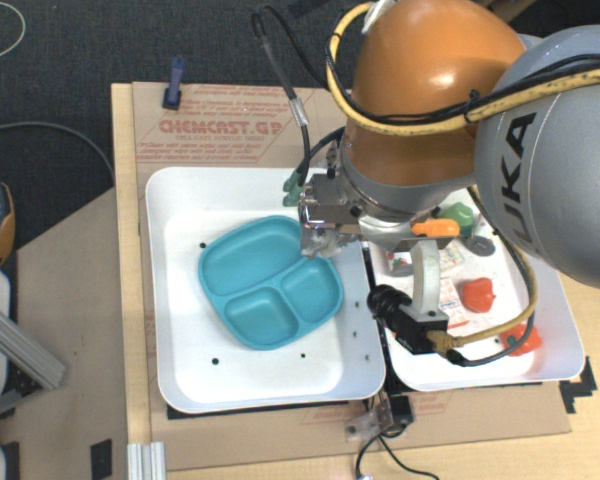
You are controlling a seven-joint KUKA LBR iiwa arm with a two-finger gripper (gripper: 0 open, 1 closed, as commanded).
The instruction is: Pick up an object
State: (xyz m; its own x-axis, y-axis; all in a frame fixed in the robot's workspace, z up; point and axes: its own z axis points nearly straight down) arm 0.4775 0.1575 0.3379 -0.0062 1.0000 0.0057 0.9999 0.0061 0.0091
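Gripper [318, 236]: low over the left bin, at the far right rim of the blue plate; its body hides the tips, so whether it is wide, narrow or holding anything cannot be told.
Arm [450, 88]: grey with an orange joint, reaching in from the right and covering much of the right bin.
Blue plate [268, 283]: a divided plate with three compartments, lying flat and slightly turned in the middle of the left bin.
Handling: probably light, stiff moulded plastic, smooth and a little slippery, unlikely to break. Too broad to span, so the raised outer rim looks like the place to pinch, one finger inside and one outside.
Left bin [180, 358]: shallow and white, with a few small dark specks around the plate.
Right bin [555, 358]: holds small things, among them an orange carrot [435, 228], a green piece [461, 212] and a red piece [477, 292].
Surface: brown board [220, 123] with red lettering under both bins.
Room: dark carpet [70, 38] with cables beyond the bench.
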